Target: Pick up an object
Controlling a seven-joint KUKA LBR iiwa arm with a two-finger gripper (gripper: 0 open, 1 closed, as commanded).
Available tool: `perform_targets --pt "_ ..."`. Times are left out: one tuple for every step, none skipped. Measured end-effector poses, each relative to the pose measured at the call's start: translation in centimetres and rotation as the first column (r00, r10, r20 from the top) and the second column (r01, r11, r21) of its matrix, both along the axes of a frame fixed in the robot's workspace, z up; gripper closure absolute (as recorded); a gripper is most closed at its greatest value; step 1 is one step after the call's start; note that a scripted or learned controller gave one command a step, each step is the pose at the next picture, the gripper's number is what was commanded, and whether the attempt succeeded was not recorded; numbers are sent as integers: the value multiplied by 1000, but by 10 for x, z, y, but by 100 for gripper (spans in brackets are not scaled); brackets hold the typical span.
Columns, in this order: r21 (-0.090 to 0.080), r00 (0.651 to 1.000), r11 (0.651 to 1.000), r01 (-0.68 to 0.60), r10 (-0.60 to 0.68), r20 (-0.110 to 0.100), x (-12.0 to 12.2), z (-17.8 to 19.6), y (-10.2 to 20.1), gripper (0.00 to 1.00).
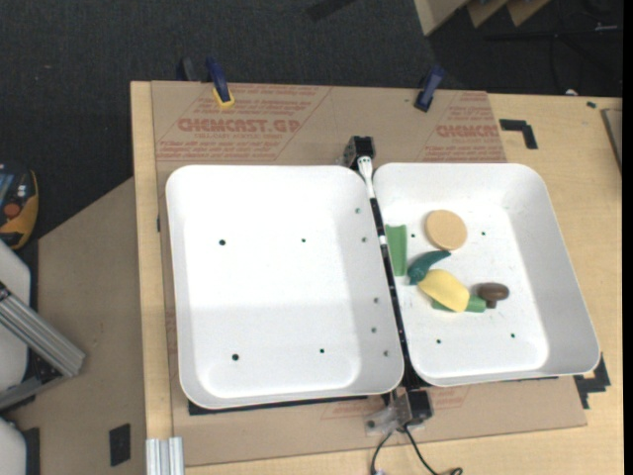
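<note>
Two shallow white plastic bins sit side by side on a brown cardboard sheet (316,117) printed with red lettering (partly cut off by the bin rims). The left bin (198,265) shows only small dark dots on its floor. In the right bin (539,265), toward its left half, lie a round tan disc (445,230), a flat green strip (397,248) along the left wall, and a dark teal curved piece (427,262) touching a yellow lumpy object (444,290). A small green piece (477,305) is half hidden beneath the yellow one, just beside a brown oval lump (492,292). Whether the gripper is released or clenched cannot be told.
</note>
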State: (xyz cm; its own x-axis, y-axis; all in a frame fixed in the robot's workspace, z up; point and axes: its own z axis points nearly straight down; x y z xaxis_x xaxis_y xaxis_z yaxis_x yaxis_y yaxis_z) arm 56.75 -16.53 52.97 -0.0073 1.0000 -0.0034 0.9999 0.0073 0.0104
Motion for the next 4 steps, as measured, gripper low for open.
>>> perform_targets --pt "5 1000 1000 1 -1 -10 -12 7 63 100" --pt "6 1000 1000 8 -7 -28 -35 -233 85 100" --pt "6 1000 1000 -3 3 -7 -12 -219 171 100" --pt "3 1000 1000 11 -11 -16 -41 -238 139 100"
